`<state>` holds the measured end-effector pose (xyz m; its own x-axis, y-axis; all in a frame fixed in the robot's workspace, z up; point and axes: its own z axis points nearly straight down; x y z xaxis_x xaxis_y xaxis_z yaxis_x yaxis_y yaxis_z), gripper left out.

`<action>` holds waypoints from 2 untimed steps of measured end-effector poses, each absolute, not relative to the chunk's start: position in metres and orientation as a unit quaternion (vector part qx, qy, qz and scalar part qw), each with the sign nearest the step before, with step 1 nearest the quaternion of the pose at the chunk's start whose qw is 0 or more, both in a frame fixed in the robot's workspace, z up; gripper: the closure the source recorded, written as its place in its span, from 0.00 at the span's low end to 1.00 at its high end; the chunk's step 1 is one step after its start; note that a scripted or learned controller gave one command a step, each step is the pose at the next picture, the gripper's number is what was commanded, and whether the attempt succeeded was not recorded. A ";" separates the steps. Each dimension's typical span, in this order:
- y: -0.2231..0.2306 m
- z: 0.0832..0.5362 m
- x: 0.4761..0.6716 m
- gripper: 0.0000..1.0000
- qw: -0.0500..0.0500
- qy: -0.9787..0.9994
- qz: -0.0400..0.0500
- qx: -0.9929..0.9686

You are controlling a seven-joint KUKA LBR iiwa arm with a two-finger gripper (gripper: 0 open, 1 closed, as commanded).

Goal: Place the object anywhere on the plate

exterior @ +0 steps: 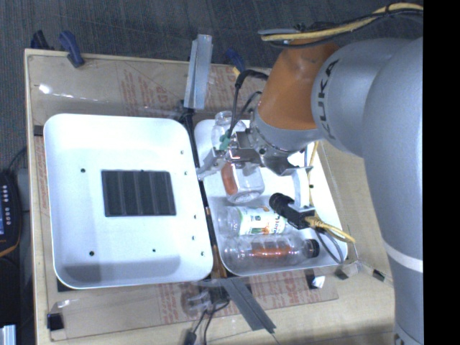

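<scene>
Grey arm reaches low into the right bin [327, 192] — its pincer [231, 157] (grip state impossible to tell) sits above the clear bottles [262, 225], well right of the dark plate [139, 192], likely picking.

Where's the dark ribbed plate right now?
In the camera view, the dark ribbed rectangular plate lies flat in the middle of the left white bin, across the divide from the clear plastic bottles in the right white bin.

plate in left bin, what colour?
Dark grey, near black, with ridged stripes: the plate in the left bin, camera view.
</scene>
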<state>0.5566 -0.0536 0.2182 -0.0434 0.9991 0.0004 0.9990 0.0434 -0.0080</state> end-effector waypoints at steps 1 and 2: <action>0.040 0.218 0.554 1.00 0.003 -0.747 0.003 -0.665; 0.085 0.201 0.566 1.00 0.001 -0.764 0.002 -0.645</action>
